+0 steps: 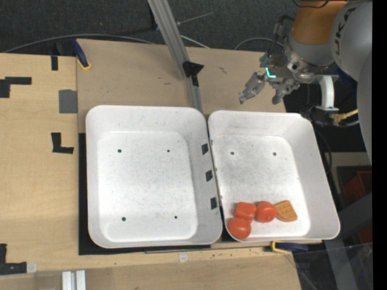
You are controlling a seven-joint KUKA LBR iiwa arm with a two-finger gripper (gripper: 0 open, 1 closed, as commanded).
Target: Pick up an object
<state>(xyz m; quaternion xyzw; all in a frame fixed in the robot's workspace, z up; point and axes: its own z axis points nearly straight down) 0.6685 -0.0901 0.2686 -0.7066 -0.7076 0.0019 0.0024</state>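
Nearest, 3 red pieces (pixel 249 216) and an orange-brown piece (pixel 286 211) cluster at the right bin's (pixel 314 162) near edge. Beyond, the left bin (pixel 97 162) sits on the worktop (pixel 121 71). Farthest, the hand (pixel 263 92) hangs spread above the right bin's far rim, gripping nothing.

We read just one piece of lettering: on the grey KUKA robot arm (pixel 357 35), near the orange band, dark letters run along its casing, cut off at the edge, too partial for us to spell out.
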